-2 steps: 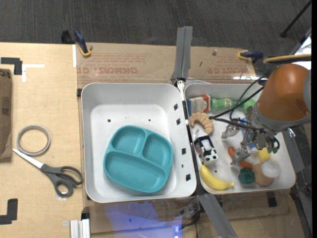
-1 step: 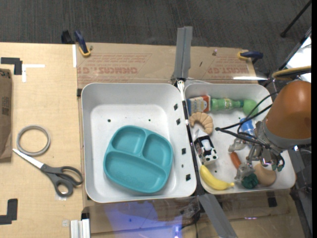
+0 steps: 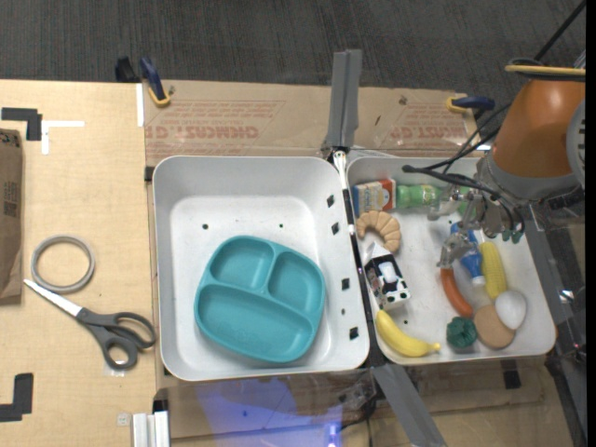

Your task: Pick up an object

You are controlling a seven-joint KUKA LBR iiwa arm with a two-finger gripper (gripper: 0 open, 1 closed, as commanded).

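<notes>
Camera view: end effector (image 3: 463, 240) hangs low in the right bin (image 3: 421, 169), just above the orange carrot (image 3: 455, 291) and beside the yellow corn (image 3: 492, 268); whether it's spread or pinching, can't tell. Relative to the carrot: croissant (image 3: 381, 228) and toy cow (image 3: 387, 281) sit left, banana (image 3: 403, 336) lower left, egg (image 3: 509, 309) right. Left bin (image 3: 244, 173) holds a teal divided plate (image 3: 260, 297). Scissors (image 3: 98, 322) lie on the worktop (image 3: 84, 156).

A teal divided plate (image 3: 260, 299) lies in the white left bin (image 3: 177, 194). In the white right bin (image 3: 535, 338) sit a yellow banana (image 3: 403, 336), a tan croissant (image 3: 381, 228), a black-and-white cow (image 3: 386, 282), an orange carrot (image 3: 455, 292), yellow corn (image 3: 493, 268), a white egg (image 3: 510, 308) and, at five o'clock, dark green broccoli (image 3: 460, 332).
</notes>
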